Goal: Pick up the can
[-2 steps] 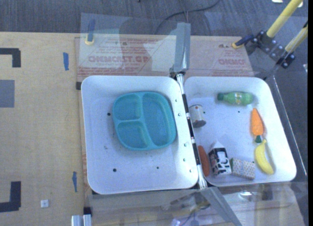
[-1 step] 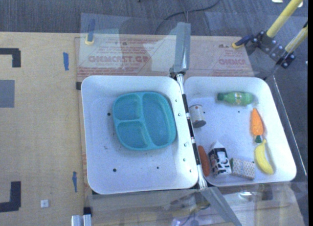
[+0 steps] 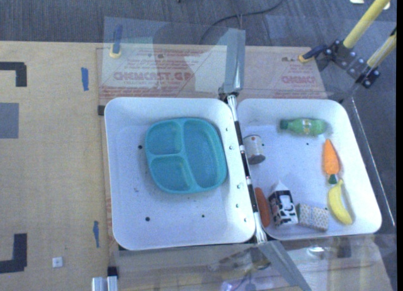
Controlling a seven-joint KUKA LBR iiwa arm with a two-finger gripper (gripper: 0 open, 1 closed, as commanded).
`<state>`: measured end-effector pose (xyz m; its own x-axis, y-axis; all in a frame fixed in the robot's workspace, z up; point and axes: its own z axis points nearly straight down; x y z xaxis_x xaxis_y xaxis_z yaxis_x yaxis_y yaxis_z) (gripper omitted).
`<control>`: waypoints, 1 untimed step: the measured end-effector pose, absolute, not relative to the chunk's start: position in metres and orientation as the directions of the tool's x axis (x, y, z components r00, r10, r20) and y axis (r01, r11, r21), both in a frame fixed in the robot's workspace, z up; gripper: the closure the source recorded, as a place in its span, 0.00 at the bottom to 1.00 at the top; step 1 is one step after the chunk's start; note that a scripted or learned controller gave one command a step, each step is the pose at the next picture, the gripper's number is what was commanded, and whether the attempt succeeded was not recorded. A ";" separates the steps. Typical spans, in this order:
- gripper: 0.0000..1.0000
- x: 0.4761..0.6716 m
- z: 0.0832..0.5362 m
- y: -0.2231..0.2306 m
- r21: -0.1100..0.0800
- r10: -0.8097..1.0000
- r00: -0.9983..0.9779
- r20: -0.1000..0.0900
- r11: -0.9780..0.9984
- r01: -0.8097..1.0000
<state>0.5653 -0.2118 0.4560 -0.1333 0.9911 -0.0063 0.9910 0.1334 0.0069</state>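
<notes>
A small black-and-white carton (image 3: 283, 206) stands at the near edge of the right bin (image 3: 357, 133), closest to the viewer. Touching its left side is a thin red sausage (image 3: 262, 206) lying along the bin's left wall; just to its right lies a speckled grey pad (image 3: 313, 216). Further right, near the bin's right wall, a yellow banana (image 3: 340, 203) lies lengthwise, and just beyond it an orange carrot (image 3: 330, 159) points the same way. At the far end of this bin a green bottle (image 3: 303, 126) lies on its side. The can (image 3: 254, 149), small and silvery-brown, sits by the right bin's left wall, about midway along it, apart from the other items. The left bin (image 3: 123, 176) holds a teal plate (image 3: 186, 155) with three compartments, lying flat near its middle. Both bins rest on a tan bench (image 3: 50, 176)
</notes>
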 end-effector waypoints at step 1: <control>1.00 0.593 0.436 -0.223 0.003 0.733 -0.681 -0.007 0.681 0.733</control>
<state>0.5931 -0.2225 0.4359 -0.6807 0.7325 -0.0067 0.7325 0.6807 0.0035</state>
